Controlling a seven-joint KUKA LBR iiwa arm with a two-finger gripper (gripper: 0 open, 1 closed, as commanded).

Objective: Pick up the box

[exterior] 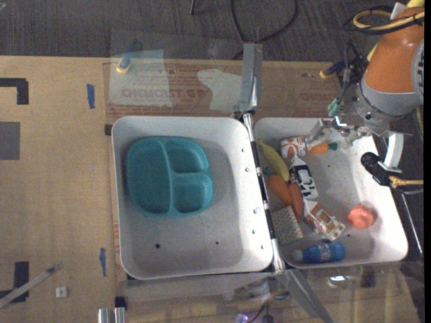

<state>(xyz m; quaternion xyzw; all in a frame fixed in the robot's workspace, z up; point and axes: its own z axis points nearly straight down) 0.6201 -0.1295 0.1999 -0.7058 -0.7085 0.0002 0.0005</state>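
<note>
A: Box (pixel 304 182) position: where is it seen?

B: It is seen lying flat in the right bin (pixel 350 180), near that bin's left side. It is black with white markings, and its long side is turned roughly toward the front and back of the bin. A carrot (pixel 285 190) is pressed against its left edge, and a yellow-green banana (pixel 272 159) is laid just beyond that, along the bin wall.

A: What is found around it?

B: A red and white can (pixel 293 145) is placed just behind it. A red and white carton (pixel 324 222) is set just in front of it, and a blue bottle (pixel 322 252) is laid on its side at the front wall. A round orange-red object (pixel 361 216) is seen apart, toward the right.

A: How is the gripper (pixel 322 138) placed?

B: It is held over the back of the right bin, near the can, at the end of the arm (pixel 387 99) below the orange band (pixel 397 52). It is kept apart from the box. How far it is opened cannot be told, and nothing can be made out in its grasp. A small orange item (pixel 320 149) is seen right beside it; whether that is touched cannot be told.

A: And the left bin (pixel 202 241)?

B: A teal divided plate (pixel 168 175) is laid in it.
</note>
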